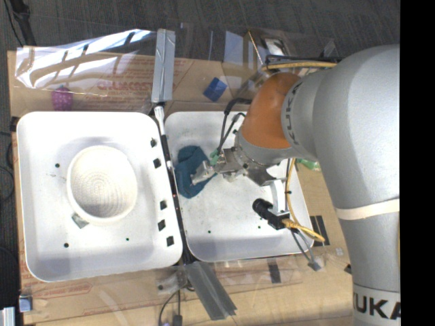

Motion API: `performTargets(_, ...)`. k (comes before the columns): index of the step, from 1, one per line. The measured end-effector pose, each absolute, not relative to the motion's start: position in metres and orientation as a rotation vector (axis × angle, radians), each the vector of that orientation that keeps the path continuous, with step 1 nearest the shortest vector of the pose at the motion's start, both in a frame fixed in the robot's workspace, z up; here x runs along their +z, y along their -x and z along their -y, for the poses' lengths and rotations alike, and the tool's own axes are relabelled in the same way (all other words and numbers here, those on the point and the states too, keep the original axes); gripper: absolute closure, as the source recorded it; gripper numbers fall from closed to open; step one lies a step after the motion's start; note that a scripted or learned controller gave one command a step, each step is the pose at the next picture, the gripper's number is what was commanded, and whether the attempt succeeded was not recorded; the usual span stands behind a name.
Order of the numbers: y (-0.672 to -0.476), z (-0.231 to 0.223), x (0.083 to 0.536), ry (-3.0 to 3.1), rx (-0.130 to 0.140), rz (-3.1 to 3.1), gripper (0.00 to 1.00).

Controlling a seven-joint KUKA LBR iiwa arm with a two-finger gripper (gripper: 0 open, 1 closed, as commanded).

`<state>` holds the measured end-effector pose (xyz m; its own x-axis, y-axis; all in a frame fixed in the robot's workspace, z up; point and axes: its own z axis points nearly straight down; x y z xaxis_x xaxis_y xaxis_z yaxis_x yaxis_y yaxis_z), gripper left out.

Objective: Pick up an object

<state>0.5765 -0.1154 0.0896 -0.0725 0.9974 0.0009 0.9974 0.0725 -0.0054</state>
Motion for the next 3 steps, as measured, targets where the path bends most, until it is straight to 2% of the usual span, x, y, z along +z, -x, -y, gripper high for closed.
performTargets(1, -0.619, 0.093, 0.090, 2.043, 0.004, 2.380, 0.00)
performTargets(2, -0.618, 0.093, 0.098, 2.036, 0.009, 2.381, 1.00)
performTargets(3, -0.648, 0.027, 0.190, 2.134, 0.006, 2.300, 1.00)
